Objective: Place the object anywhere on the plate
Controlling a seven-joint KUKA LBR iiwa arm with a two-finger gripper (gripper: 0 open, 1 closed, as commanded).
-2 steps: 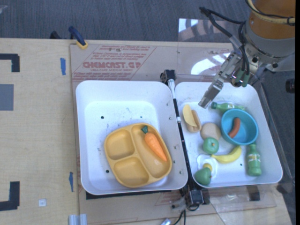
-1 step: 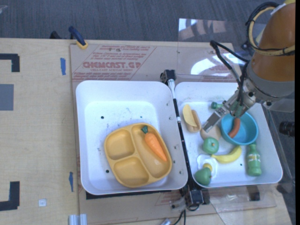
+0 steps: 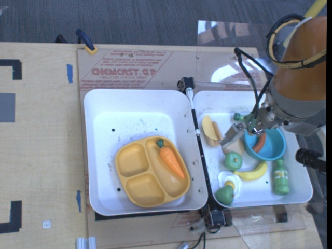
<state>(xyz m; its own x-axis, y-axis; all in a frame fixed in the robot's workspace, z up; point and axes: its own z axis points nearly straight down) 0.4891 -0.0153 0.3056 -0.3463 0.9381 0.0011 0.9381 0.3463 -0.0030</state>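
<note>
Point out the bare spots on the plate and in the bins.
On the plate, both compartments left of the carrot are bare, as is the left bin floor behind it. The right bin is crowded around the blue bowl.

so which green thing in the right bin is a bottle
The green bottle by the right bin's right wall, beside the banana; the other two green things are rounded fruit.

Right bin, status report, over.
End effector low in right bin, nothing visibly held. Carrot already on plate, left bin. Blue bowl, green apple, banana crowd it.
</note>
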